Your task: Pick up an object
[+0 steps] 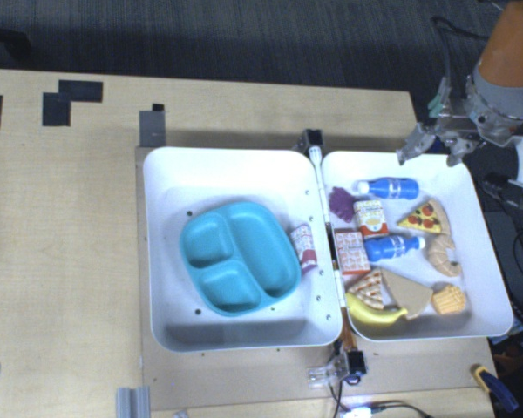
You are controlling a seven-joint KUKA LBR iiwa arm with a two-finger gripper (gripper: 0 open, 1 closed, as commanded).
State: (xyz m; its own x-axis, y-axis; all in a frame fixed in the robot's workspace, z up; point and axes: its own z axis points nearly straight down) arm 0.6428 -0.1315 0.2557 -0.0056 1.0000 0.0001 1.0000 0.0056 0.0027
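My gripper hangs over the back rim of the right bin, its two fingers spread apart with nothing between them. Below it in that bin lie a blue bottle, a second blue bottle, a pizza slice, a purple lump, a small red carton, a red-and-white box, a banana, a tan flat slice and a waffle-like piece.
The left bin holds a blue divided plate and a small red-and-white tube against its right wall. Black clamps sit at the bins' back edge. Cables hang at the bench's right side.
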